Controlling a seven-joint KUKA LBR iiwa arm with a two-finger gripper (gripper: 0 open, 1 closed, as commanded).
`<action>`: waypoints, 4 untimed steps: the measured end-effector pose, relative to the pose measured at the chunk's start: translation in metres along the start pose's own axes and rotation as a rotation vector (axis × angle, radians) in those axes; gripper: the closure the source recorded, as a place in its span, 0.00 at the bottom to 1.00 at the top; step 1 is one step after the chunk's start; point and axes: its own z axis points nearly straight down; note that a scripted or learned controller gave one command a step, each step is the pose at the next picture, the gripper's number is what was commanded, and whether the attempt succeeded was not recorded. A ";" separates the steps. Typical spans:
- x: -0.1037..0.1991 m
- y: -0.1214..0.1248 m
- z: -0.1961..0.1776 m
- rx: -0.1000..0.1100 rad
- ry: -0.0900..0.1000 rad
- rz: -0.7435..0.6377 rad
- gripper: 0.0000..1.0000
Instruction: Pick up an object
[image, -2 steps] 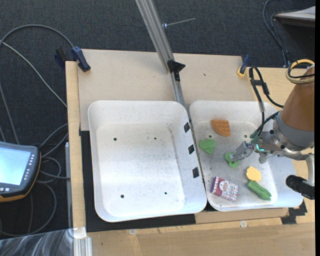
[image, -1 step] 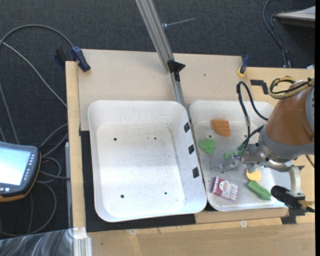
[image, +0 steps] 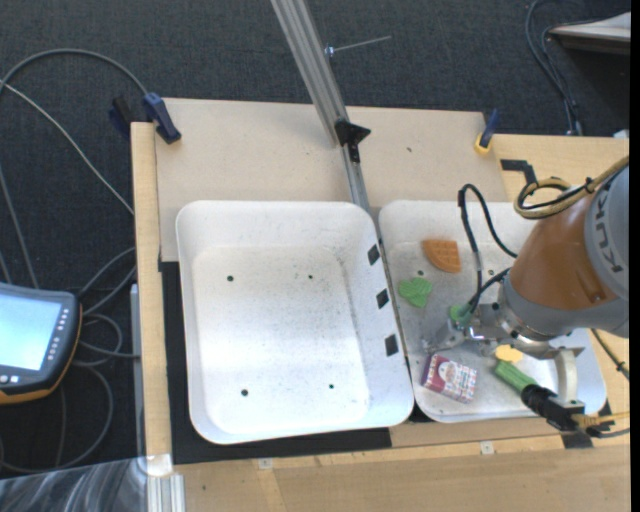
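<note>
Broadly, nothing seen lifted yet. Largest first: a pale wooden tabletop (image: 260, 150), bearing two shallow white bins side by side. Toward nine o'clock, the left bin (image: 270, 330), showing just specks and four dark dots. Toward three o'clock, the right bin (image: 420, 216), holding every loose thing and so every candidate for the pick. Reaching in from three o'clock, the grey-and-orange arm (image: 560, 265), bent low over the right bin's four-o'clock part, jaws down near the bin's centre, close by a small green bit (image: 459, 313). No telling the spread of the jaws from here, nor any grip on a thing; judged, then, as a pick not yet made.

Next the candidates, by size. At six o'clock of the right bin, a red-and-white packet (image: 450, 378), lying flat just beside the front rim. At twelve o'clock, an orange wedge (image: 441, 253), well apart from the arm. At ten o'clock, a green leaf-like piece (image: 415, 291), near the wall beside the left bin. At five o'clock, a green stick (image: 513, 375), low under the wrist, with a small yellow bit (image: 509, 353) just beside it toward twelve.

Left to do, as a judgement: close on one thing, then raise it clear of the rim. Open room mostly at twelve and one o'clock of the right bin; tight at five and six, among packet, stick and front rim. Worth minding too: the wall at nine o'clock, with black tabs (image: 381, 298) clipped along it, close to the leaf-like piece.
</note>
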 end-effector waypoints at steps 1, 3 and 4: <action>-0.001 0.002 -0.014 -0.008 -0.003 -0.001 1.00; -0.005 -0.002 -0.140 -0.009 -0.005 -0.003 1.00; -0.003 -0.003 -0.184 -0.007 -0.005 -0.003 1.00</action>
